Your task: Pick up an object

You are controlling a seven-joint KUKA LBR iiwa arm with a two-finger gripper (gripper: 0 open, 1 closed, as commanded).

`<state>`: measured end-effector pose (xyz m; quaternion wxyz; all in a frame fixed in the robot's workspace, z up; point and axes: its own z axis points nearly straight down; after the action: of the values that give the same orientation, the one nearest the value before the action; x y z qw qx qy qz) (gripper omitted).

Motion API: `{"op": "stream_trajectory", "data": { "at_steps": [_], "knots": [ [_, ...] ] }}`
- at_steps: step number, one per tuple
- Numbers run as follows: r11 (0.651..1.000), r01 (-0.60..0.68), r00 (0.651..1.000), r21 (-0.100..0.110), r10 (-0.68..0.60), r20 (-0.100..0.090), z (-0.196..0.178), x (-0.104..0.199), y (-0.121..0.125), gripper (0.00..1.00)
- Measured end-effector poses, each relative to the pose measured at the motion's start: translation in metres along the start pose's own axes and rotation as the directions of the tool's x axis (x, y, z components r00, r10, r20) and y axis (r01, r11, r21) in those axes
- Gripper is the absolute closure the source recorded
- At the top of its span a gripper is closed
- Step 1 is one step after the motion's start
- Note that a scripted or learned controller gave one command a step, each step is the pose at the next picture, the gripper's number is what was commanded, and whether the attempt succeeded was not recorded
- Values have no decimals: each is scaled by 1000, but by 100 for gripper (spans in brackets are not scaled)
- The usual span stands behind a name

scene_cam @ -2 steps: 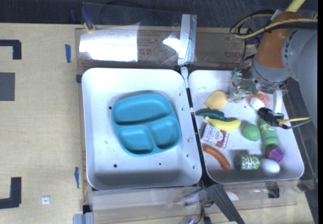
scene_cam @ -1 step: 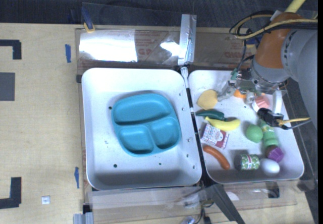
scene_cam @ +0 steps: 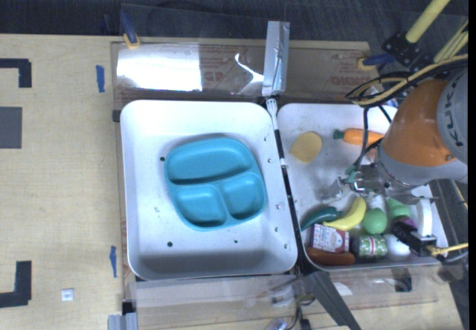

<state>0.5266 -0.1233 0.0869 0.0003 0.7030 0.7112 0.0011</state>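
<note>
Right bin (scene_cam: 297, 172), holding the things to be picked: a banana (scene_cam: 352, 215) lies near the bin's middle toward its front edge, with a green ball (scene_cam: 375, 221) touching its right side, a small carton (scene_cam: 330, 237) and a dark bottle (scene_cam: 370, 247) along the front edge, a yellow disc (scene_cam: 306, 146) near the back left corner, and a carrot (scene_cam: 363, 137) by the back edge. The gripper (scene_cam: 362, 181) hangs over the bin's middle, just behind the banana; whether its jaws are open or closed cannot be told. Left bin (scene_cam: 141, 172): a blue divided plate (scene_cam: 215, 180) lies at its centre.
</note>
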Motion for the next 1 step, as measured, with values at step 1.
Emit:
{"op": "stream_trajectory", "data": {
  "at_steps": [1],
  "knots": [
    [1000,1,1000,-7,-1,2,-10,0,3,100]
  ]
}}
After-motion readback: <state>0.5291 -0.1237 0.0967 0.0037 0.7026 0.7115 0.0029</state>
